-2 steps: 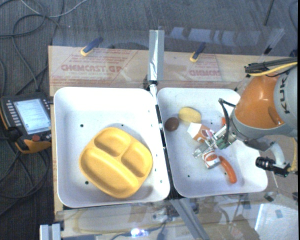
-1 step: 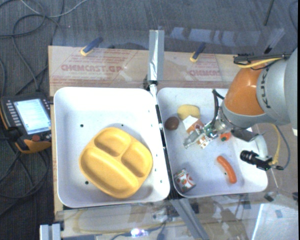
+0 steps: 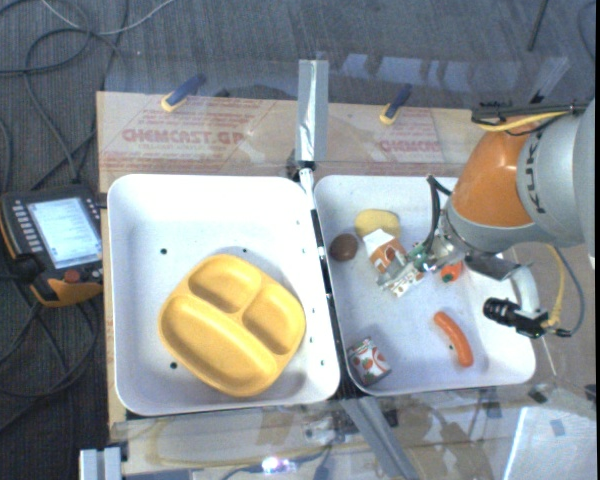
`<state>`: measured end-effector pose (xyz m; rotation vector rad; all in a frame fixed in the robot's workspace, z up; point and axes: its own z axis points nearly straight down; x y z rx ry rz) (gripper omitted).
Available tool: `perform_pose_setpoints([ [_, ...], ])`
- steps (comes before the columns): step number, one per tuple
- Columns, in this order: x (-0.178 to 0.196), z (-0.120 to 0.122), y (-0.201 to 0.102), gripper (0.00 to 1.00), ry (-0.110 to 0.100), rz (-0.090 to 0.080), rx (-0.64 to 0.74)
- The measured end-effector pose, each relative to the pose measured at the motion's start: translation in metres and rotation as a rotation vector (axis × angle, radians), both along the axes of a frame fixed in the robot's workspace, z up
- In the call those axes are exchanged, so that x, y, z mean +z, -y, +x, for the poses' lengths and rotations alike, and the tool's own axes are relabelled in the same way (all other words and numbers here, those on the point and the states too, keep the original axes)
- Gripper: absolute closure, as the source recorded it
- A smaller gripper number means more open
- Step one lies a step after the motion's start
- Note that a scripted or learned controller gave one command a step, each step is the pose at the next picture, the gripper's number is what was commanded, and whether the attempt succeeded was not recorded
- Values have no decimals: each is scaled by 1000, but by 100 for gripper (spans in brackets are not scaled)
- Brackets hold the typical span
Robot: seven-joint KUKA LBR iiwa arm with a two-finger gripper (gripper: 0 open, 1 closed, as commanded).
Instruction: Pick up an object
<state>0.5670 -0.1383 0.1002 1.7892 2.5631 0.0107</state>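
Note:
The right bin [image 3: 500, 368] holds several small objects. A pale yellow piece [image 3: 377, 221] lies near its back wall, with a brown ball [image 3: 344, 247] to its left. A white and orange carton [image 3: 383, 251] stands just below the yellow piece. An orange sausage-shaped item [image 3: 454, 337] lies toward the front right, and a small printed can [image 3: 368, 360] rests at the front left corner. My gripper [image 3: 408, 271] is low in the bin, right beside the carton, with a small red item [image 3: 451, 270] close on its right. The arm's orange band [image 3: 492, 183] hangs above it.
The left bin [image 3: 140, 208] carries a large yellow compartment tray [image 3: 232, 322]. A metal divider post [image 3: 311, 108] stands at the back between the bins. A handheld control pendant [image 3: 52, 236] lies off the bench to the left.

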Motion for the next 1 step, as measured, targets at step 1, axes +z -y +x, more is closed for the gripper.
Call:
perform_pose_setpoints([
  [1, 109, -10, -45, 100, -17, 2, 79],
])
